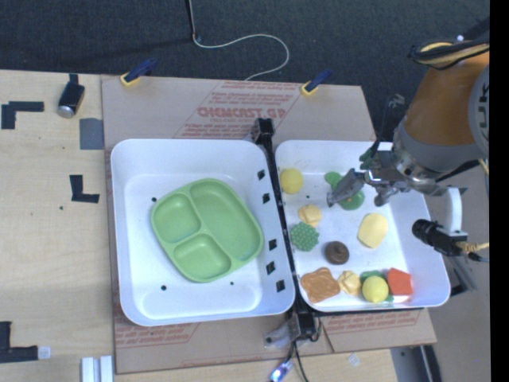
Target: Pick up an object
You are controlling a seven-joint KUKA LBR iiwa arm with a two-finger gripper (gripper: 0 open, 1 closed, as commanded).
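Note:
My gripper (pixel 365 190) hangs over the upper middle of the right bin (pixel 429 293), its two dark fingers spread open. The left finger (pixel 347 186) sits over a green toy (pixel 351 202), which it partly hides; the toy is not between the fingers. A pale yellow lemon-like piece (pixel 372 230) lies just below the gripper. To the left are a yellow ball (pixel 291 181), a small yellow piece (pixel 309 213), a green broccoli (pixel 303 235) and a brown doughnut (pixel 337 252).
Along the right bin's front lie a toast slice (pixel 320 284), a small yellow bit (pixel 348 281), a yellow-green fruit (pixel 374 288) and a red block (pixel 400 282). The left bin (pixel 135 165) holds a green divided plate (pixel 207 229). A black divider (pixel 274 205) separates the bins.

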